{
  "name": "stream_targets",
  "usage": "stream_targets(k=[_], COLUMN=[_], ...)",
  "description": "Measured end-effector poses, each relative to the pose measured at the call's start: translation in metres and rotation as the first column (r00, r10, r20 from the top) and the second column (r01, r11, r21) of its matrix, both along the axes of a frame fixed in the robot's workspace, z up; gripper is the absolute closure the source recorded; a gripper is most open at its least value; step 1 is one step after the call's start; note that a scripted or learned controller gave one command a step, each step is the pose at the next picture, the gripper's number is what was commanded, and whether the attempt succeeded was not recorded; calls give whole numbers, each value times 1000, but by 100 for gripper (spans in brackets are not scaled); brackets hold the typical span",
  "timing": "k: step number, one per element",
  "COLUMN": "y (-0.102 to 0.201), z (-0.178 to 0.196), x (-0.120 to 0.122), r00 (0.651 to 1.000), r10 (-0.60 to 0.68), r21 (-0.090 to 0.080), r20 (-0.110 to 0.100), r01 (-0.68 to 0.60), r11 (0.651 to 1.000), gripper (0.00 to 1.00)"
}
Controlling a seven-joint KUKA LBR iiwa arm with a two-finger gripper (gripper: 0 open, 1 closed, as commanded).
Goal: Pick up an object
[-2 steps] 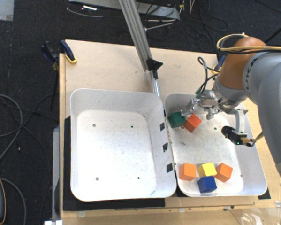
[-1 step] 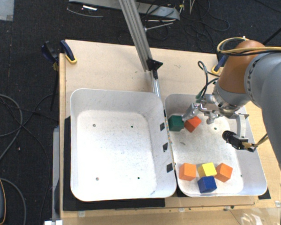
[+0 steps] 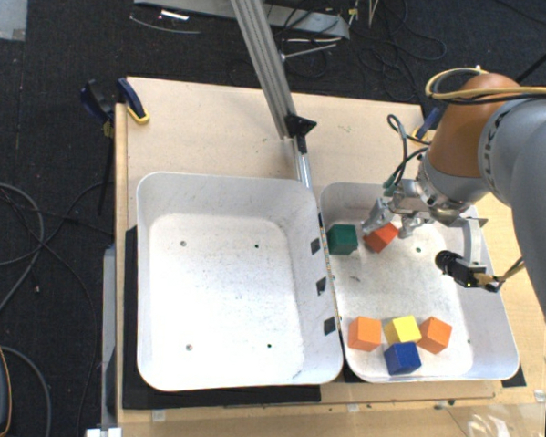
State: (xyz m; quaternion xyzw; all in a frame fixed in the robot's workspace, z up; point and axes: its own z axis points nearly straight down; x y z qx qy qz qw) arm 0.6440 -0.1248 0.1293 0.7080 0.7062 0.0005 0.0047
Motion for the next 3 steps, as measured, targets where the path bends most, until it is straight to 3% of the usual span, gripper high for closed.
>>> stream_targets(k=[1, 2, 3], y=[78, 115, 123], z=[70, 69, 67], x=[-57, -43, -45], r00=[1000, 1000, 1000], r10=[12, -2, -1], r21=[10, -17, 3], r20=[-6, 6, -4], r01=[-12, 2, 1], r11=[1000, 1000, 1000], gripper=[100, 100, 0])
